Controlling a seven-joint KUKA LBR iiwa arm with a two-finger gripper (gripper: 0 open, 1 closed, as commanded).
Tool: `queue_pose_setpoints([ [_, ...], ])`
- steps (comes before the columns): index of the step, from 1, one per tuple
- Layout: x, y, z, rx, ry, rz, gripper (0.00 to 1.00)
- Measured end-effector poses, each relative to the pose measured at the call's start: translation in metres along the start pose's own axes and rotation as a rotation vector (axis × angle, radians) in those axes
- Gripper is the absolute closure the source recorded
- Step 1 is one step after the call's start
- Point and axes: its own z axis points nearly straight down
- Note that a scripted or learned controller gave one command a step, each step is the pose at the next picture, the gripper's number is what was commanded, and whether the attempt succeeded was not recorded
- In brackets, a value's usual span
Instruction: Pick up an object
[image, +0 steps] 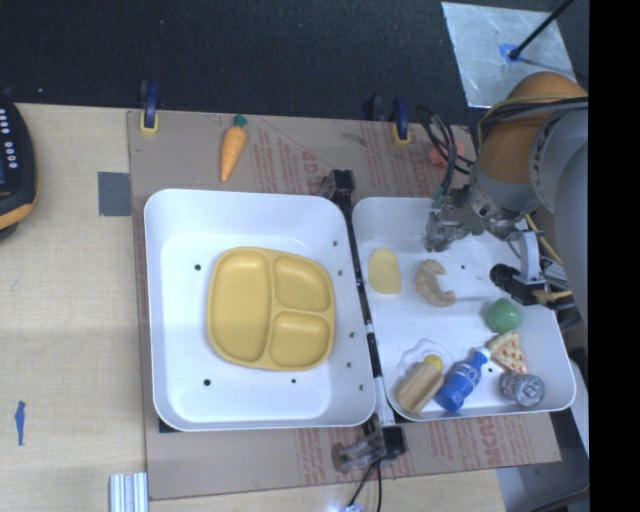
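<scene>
Tabletop (70, 300) is covered by a clamped board, presumably to keep the two bins from sliding. Left bin (165, 300) is taken up by a yellow divided plate (270, 305), laid flat at its centre; likely a drop target or a distractor, no pick needed there. Right bin (400, 215) holds the loose pick candidates, scattered so that each is reachable from above. Arm (520, 130) is brought in from the right, its orange band hanging over the far right corner of that bin. Tool (443, 235) is seen low over the far part of the right bin; whether it is spread or pressed together cannot be told, as the tip is dark and small. Nothing is seen pinched in it.

Candidates, relative to the tool:
- Tan curved piece (434, 283): just nearer than the tool, closest item, judged the likely target.
- Pale yellow piece (384, 271): near-left of the tool, by the bin divider.
- Green ball (503, 315): near-right, apart.
- Blue bottle (464, 380), bun-like item (418, 382), waffle piece (508, 352), small can (523, 389): clustered along the near wall, well apart from the tool.

Toy carrot (232, 148) is left outside the bins, far left on the board.
</scene>
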Motion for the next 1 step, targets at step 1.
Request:
queue_pose_setpoints([
  [1, 0.0003, -0.0003, 0.0007, 0.002, 0.001, -0.002, 0.0],
])
